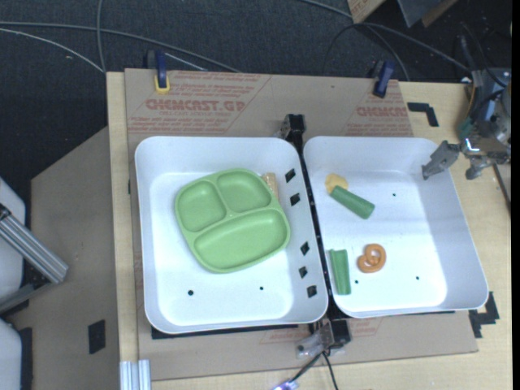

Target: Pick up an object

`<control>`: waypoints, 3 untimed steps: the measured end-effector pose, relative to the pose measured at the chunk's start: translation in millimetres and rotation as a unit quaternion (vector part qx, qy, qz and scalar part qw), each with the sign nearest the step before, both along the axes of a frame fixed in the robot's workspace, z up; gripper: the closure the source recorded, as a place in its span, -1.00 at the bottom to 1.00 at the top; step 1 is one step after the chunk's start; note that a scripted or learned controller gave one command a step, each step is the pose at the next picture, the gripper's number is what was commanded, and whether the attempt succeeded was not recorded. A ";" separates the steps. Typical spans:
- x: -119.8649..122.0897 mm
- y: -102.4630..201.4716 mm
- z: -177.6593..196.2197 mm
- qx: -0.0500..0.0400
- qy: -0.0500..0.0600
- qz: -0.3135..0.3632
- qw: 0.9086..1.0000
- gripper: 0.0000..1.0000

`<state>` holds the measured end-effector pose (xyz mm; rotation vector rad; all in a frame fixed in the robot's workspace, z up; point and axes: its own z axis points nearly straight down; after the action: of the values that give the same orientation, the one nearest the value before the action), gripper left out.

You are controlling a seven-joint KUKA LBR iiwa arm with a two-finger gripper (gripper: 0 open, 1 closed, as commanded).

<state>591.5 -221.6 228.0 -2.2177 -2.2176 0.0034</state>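
the tool (pixel 443 159) hangs over the top right rim of the right bin (pixel 455 242), and from here i cannot tell its state. four small things lie in that bin: a green cylinder (pixel 353 202) touching a yellow piece (pixel 336 183), a green bar (pixel 339 270) by the left wall, and an orange ring (pixel 371 258) just beside it. they look light, stiff and a bit slick; i'd pinch the cylinder across its middle. the left bin (pixel 162 299) holds one green divided plate (pixel 232 219).

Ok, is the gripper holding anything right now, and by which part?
Nothing is held. The two-finger gripper hangs at the right white bin's far right rim, with nothing between its fingers.
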 end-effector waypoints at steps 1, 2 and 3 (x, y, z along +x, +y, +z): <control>-1.2 5.0 -63.0 0.001 0.001 0.000 1.000 -1.00; 5.2 4.0 -122.8 0.001 0.001 0.000 1.000 -1.00; 7.7 3.3 -107.0 -0.001 -0.003 0.000 1.000 1.00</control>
<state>599.2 -218.4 121.0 -2.2208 -2.2230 -0.0027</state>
